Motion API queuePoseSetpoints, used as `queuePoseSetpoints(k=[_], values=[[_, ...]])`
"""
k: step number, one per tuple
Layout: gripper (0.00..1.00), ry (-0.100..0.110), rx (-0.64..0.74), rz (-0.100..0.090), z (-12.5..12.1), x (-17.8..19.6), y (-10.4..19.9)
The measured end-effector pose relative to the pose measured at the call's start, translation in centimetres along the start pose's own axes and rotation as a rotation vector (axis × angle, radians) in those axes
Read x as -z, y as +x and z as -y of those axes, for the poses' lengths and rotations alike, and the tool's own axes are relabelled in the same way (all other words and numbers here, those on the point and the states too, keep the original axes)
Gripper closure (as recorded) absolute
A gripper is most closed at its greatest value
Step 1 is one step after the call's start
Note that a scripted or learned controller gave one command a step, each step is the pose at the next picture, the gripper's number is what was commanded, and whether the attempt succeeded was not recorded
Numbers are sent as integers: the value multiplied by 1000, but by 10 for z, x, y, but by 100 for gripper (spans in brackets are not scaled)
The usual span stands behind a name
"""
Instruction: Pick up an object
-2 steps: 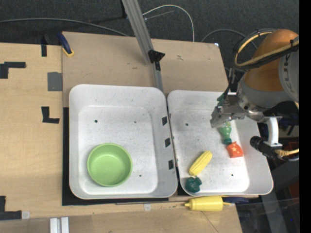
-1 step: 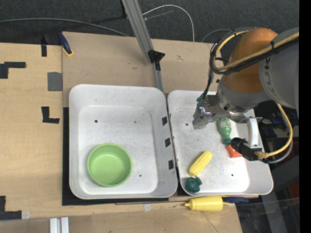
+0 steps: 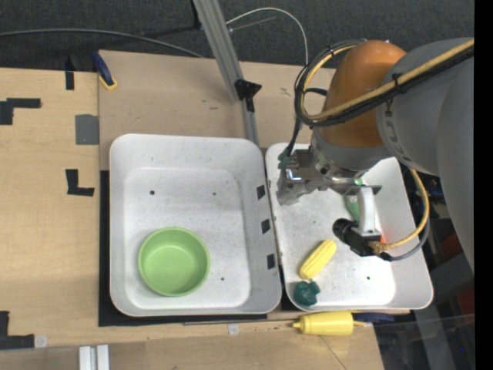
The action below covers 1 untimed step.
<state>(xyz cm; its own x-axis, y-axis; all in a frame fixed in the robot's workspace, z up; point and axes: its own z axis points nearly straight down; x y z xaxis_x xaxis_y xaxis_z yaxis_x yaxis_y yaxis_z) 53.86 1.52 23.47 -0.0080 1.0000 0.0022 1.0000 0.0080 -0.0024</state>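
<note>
Camera view: hand (image 3: pixel 291 182) low over right bin (image 3: pixel 400 287) near its left wall, finger state cannot tell, nothing visibly held. Yellow corn cob (image 3: pixel 317 258) and small teal object (image 3: pixel 306 292) lie near that bin's front edge. Green bowl (image 3: pixel 174 261) sits in left bin (image 3: pixel 127 160) front-left corner; yellow object (image 3: pixel 331 324) on tabletop (image 3: pixel 46 230) front edge.

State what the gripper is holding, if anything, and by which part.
It cannot be told. The gripper sits low at the right bin's upper left, apart from the yellow corn, with its tips unclear.
</note>
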Motion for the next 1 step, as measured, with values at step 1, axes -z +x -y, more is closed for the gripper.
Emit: queuePoseSetpoints(k=[1], values=[[100, 1, -2, 1, 20, 1, 50]])
